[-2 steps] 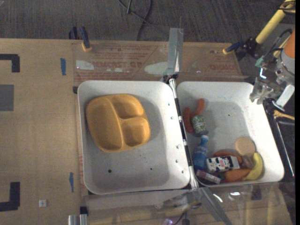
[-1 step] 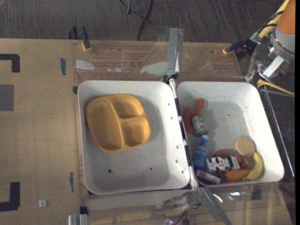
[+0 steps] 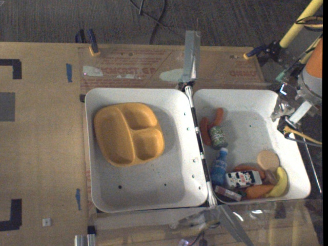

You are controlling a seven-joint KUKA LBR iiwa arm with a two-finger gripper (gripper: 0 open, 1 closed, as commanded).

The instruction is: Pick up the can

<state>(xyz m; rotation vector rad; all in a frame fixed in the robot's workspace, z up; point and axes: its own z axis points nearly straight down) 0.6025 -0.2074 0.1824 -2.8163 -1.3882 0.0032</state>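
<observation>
red print on the cardboard [image 3: 128, 69] behind the bins is too blurred to read.

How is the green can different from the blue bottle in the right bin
The green can is short and stubby; the blue bottle is longer, with a narrow neck. The can lies beside the red sausage-like piece, higher in the view; the bottle lies below it, next to the clutter. Both rest in the right bin near the divider.
</observation>
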